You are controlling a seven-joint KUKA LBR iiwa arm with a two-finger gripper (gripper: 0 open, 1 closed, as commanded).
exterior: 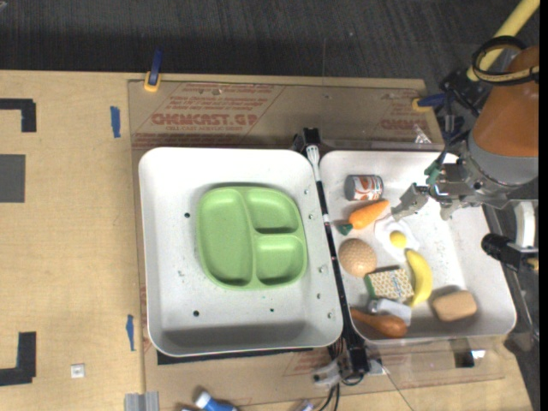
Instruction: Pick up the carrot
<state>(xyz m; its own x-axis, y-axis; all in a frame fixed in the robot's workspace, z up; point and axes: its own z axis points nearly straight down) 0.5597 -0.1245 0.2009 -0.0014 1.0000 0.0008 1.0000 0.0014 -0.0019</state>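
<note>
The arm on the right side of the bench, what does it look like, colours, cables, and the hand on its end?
The arm is grey with a broad orange band above the wrist. Black and yellow cables loop over its top, next to a pale yellow tube. The hand is small, grey metal, with slim fingers and a green spot near its base.

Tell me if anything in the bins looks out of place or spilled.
Nothing stands out. The food items, including the carrot and banana, lie loosely jumbled in the right bin, and the green plate sits flat in the left bin.
</note>
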